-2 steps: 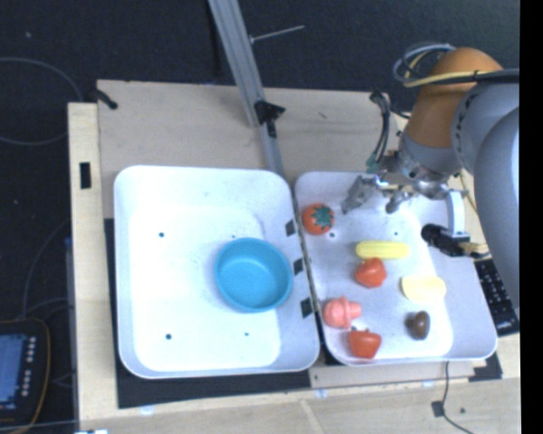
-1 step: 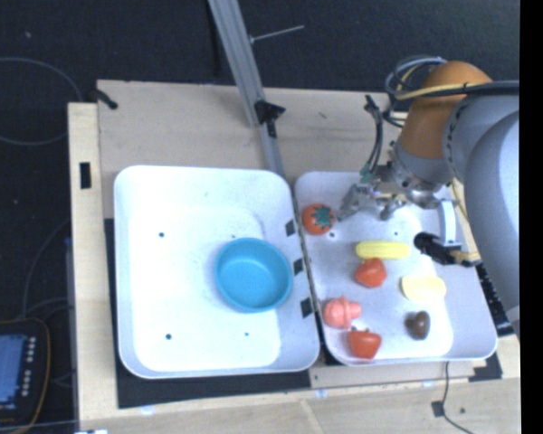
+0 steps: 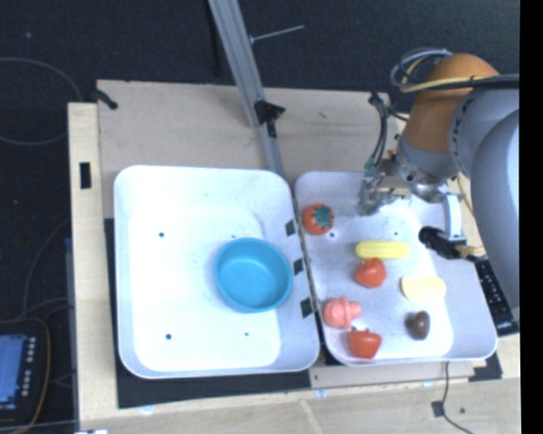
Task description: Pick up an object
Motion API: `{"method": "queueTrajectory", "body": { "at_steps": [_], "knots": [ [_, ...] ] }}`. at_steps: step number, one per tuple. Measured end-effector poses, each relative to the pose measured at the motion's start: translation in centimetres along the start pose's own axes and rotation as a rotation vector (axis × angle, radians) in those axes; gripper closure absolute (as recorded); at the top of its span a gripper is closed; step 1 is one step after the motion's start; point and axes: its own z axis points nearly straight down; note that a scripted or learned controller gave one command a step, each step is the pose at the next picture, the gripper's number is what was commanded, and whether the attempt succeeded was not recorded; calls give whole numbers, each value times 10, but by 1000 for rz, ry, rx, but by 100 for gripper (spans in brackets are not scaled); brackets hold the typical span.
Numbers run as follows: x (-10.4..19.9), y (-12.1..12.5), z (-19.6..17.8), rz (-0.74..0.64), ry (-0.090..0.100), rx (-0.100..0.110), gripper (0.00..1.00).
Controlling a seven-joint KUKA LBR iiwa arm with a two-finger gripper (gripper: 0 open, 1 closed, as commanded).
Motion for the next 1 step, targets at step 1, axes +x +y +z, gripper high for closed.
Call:
{"method": "queueTrajectory", "body": {
  "at_steps": [1],
  "knots": [
    [-3,-1,-68,6,8,-4,100]
  ]
}}
